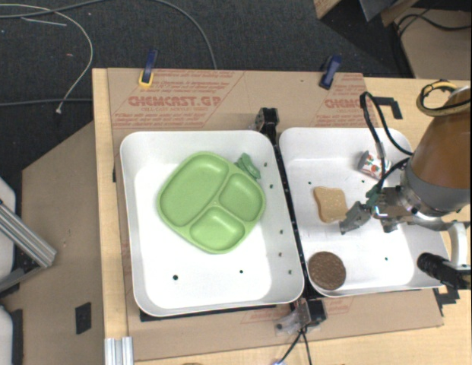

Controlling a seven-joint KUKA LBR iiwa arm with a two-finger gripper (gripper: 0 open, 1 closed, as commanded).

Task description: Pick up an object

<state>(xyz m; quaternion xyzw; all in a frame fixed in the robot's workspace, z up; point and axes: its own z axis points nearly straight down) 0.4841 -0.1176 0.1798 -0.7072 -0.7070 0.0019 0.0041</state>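
Two shallow white bins sit side by side on the tabletop (220, 90), which is covered with a brown cardboard sheet. The left bin (144, 280) holds a light green divided plate (211, 201) with three compartments, lying flat and turned at an angle; a small dark green piece (248, 166) rests against its upper right rim. The right bin (312, 147) holds a tan, bread-like slice (330, 203) near its left-centre, a round brown cookie-like disc (326, 270) at its front left corner, and a small red-and-white packet (368, 163) toward the back.

The gripper (356, 218) hangs low over the right bin, just right of the tan slice; its dark fingers (350, 223) point toward the slice with nothing visibly between them, though whether they are spread or closed cannot be told from here.

Red print on the cardboard reads "CHEMCAST GP", once behind the left bin and again, partly hidden, behind the right one. Two blue clamps (149, 67) pin the sheet's far edge.
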